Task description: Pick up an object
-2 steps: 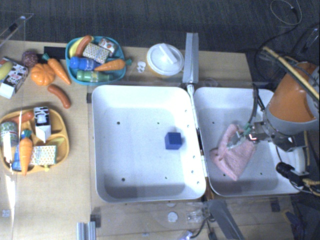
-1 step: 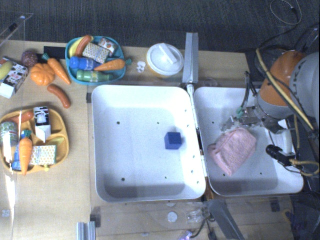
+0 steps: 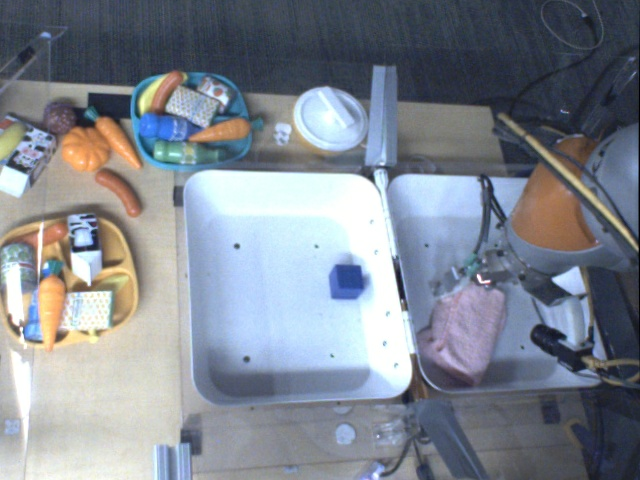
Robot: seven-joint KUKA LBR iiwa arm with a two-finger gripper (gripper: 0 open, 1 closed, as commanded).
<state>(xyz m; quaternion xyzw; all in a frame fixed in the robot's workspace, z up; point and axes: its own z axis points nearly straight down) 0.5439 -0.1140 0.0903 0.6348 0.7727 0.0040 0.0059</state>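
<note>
- Pale wooden worktop (image 3: 150, 368) carries two shallow white bins side by side, with dark carpet beyond its far edge.
- At the near-left part of the right bin (image 3: 440, 208), the pincer (image 3: 478, 276) hangs just over the top of a pink cloth (image 3: 463, 333); whether it is released or clenched, I cannot tell, since the wrist hides it.
- That cloth lies bunched against the bin's near-left corner, touching the wall.
- One blue cube (image 3: 347, 281) sits in the left bin (image 3: 230, 198), toward its right wall, well apart from the arm.
- Risk, as I judge it: soft cloth may slip out or only a fold may be pinched, so it drops on lifting; being hard against the wall, a finger could also strike the rim.
- Count: two bins, one cloth, one cube.
- Beyond the bins: one blue bowl (image 3: 148, 148) of toy food at the far edge, one white lidded tub (image 3: 330, 118) beside it, one yellow tray (image 3: 125, 268) at the left edge.
</note>
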